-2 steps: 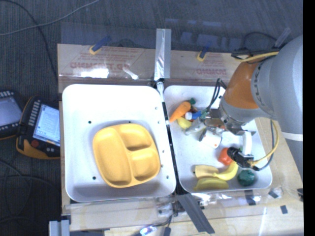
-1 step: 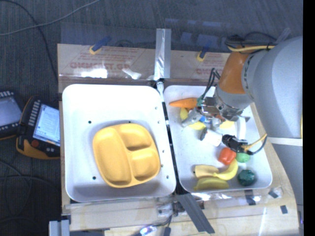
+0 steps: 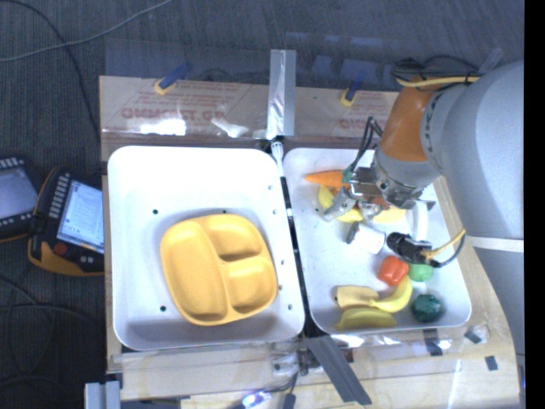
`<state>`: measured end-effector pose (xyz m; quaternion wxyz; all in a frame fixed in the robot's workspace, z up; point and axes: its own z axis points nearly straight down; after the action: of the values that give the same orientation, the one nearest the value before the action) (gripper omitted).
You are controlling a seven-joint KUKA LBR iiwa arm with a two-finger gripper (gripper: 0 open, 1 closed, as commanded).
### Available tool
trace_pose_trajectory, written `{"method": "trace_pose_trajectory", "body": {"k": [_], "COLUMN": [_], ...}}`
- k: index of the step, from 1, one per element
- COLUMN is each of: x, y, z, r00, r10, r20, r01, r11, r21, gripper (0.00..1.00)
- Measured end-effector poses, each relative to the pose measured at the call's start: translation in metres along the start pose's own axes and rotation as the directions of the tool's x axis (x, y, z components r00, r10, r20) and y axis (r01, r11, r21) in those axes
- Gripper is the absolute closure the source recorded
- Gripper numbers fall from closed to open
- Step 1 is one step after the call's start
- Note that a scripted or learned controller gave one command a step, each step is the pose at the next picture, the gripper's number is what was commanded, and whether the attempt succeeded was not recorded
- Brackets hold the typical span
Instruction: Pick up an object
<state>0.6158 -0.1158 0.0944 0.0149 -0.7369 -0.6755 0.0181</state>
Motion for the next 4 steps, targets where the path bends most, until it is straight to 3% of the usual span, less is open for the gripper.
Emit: {"method": "trace_pose_trajectory", "body": {"k": [1,2,3,4], "x": [0.068,0.042,0.088,0.055], "y": [-0.024,-0.074,-0.016,0.029], "z": [-0.094,-0.096,-0.098,-0.174], "r00": [1.000,0.999,0.998,0.980], "r10": [-0.014,0.051,-0.057,-0.201], "r20": [-0.004,-0.006,0.000,0.008], "r01": [0.014,-0.051,0.057,0.201], "r11": [0.999,0.998,0.997,0.978], "r21": [-0.044,-0.042,-0.044,-0.046], "gripper": [1.00,1.00,1.00,1.00]}}
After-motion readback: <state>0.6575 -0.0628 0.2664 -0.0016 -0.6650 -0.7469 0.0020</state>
